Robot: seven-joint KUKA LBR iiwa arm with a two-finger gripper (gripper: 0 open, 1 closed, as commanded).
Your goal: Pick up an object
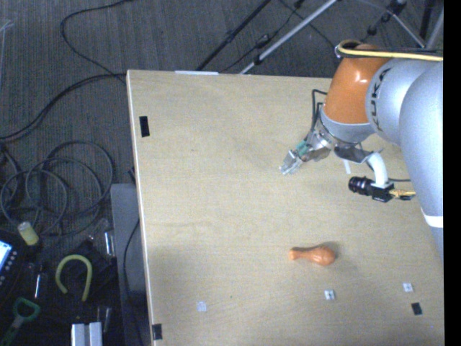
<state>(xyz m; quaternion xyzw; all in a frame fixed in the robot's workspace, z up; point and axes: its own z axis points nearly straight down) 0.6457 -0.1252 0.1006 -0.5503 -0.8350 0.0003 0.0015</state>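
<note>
Claw [291, 163] hangs over mid-bench [216, 215], nothing visible between tips; spread cannot be told. Orange pear-shaped object [314, 254] lies well apart, toward near edge, slightly right of claw. Long axis runs along near edge, thin neck pointing left.

A small orange object [314, 254] lies flat on the tan board [216, 193]. It looks like a little pear, fat at its right end and thin at its left. It sits near the board's bottom edge, toward the right side.
</note>
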